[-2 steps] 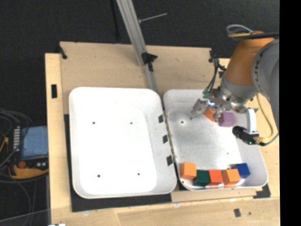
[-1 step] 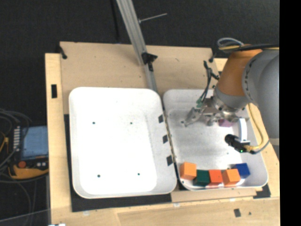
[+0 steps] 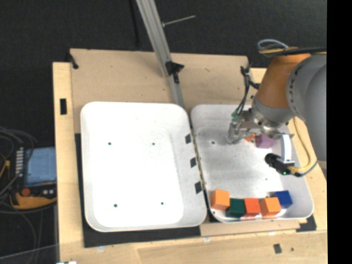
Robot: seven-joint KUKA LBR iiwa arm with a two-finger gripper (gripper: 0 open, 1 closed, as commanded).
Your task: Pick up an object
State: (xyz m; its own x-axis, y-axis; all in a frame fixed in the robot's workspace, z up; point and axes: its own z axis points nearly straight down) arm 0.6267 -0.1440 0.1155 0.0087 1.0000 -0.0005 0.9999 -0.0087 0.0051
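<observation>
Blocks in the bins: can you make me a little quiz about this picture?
1. True or false: the row of blocks lies along the near edge of the right bin.
2. Which block sits at the right end of that row? A green, B blue, C orange.
3. Fill in: the tool is over the ____ bin.

Key: 1 true. 2 B, the blue block. 3 right; the left bin is on the other side. A purple block lies beside the tool.
</observation>
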